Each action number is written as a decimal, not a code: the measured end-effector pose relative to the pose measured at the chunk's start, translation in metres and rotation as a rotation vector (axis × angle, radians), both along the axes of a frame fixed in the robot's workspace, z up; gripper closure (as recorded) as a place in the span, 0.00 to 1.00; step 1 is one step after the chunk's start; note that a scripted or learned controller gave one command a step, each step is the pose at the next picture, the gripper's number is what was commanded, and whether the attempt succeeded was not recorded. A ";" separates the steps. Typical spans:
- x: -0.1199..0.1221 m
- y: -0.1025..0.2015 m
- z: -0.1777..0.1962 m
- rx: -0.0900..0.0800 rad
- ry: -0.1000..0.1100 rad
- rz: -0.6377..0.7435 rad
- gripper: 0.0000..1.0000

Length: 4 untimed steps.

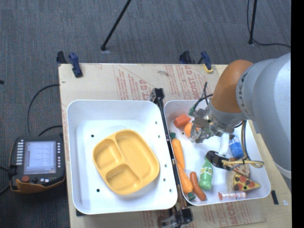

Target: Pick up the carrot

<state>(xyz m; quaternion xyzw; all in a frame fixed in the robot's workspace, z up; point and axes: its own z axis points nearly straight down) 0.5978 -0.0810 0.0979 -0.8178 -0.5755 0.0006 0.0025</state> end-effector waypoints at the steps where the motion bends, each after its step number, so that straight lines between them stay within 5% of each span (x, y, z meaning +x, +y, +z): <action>1: -0.030 0.001 -0.011 -0.001 0.001 -0.189 1.00; 2: -0.030 0.001 -0.002 0.000 0.004 -0.190 1.00; 3: -0.030 0.001 -0.002 0.000 0.004 -0.191 0.00; 4: 0.015 -0.019 -0.010 -0.004 0.001 -0.668 0.00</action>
